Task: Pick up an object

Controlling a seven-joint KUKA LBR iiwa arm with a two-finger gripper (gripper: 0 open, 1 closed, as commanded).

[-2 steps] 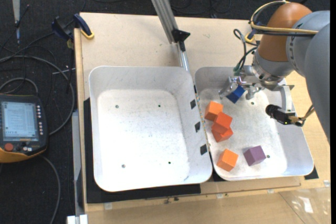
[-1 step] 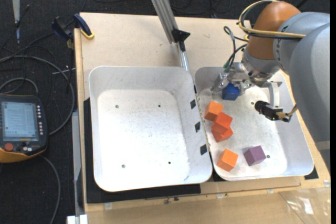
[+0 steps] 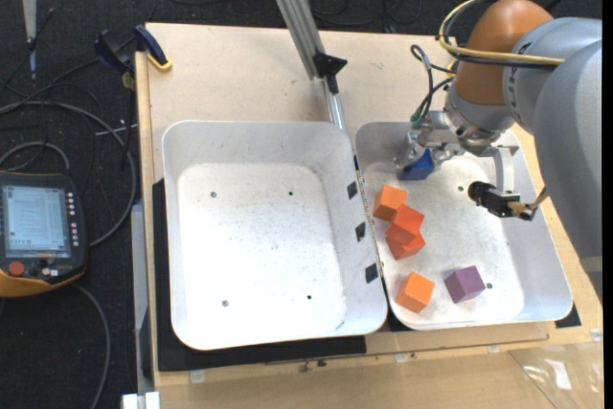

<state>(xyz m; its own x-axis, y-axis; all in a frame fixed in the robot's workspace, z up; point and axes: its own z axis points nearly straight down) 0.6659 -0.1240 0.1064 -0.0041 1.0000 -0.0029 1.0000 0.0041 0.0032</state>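
Note:
My gripper (image 3: pixel 422 154) is low over the far left part of the right bin (image 3: pixel 536 278). Directly under its tip is a blue block (image 3: pixel 417 170), partly covered by the gripper; whether it is gripped I cannot tell. An orange block (image 3: pixel 390 202) lies just in front of the blue one, with a red-orange block (image 3: pixel 406 234) touching it. Another orange block (image 3: pixel 416 290) and a purple block (image 3: pixel 465 284) sit near the bin's front edge.
The left bin (image 3: pixel 259 235) lies alongside, sharing a raised middle rim with the right one. A grey metal pole (image 3: pixel 292 0) slants across the bench's back. A black clip on a cable (image 3: pixel 490 197) hangs beside the wrist, over the right bin.

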